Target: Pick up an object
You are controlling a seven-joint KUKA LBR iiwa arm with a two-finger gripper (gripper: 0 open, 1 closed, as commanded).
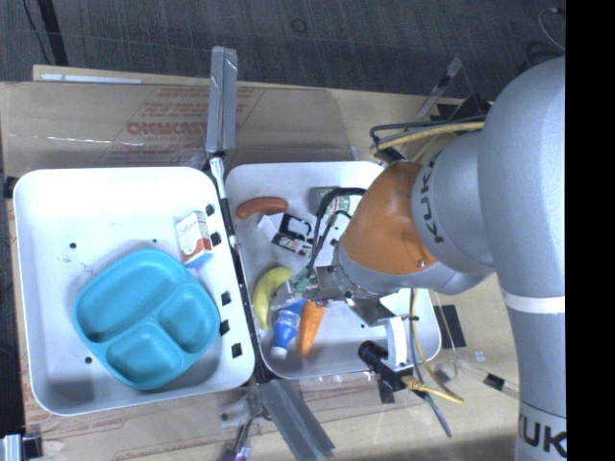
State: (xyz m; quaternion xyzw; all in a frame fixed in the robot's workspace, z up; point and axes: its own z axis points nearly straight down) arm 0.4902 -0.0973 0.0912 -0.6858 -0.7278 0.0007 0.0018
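Grey arm (524,257) nearest the lens, reaching in from the right over the right bin (288,176), orange band (384,224) above the wrist. Pincer (312,281) low among the objects, state impossible to tell. Banana (267,293), carrot (310,325) and blue-capped tube (286,329) crowded together beneath it; sausage (261,206) near the far wall. Left bin (58,190): blue divided tray (146,318), small carton (194,236) just beside it. Brown cardboard (115,113) covering the bench; dark carpet (288,17) beyond.

"KUKA" on arm (452,219), lower link
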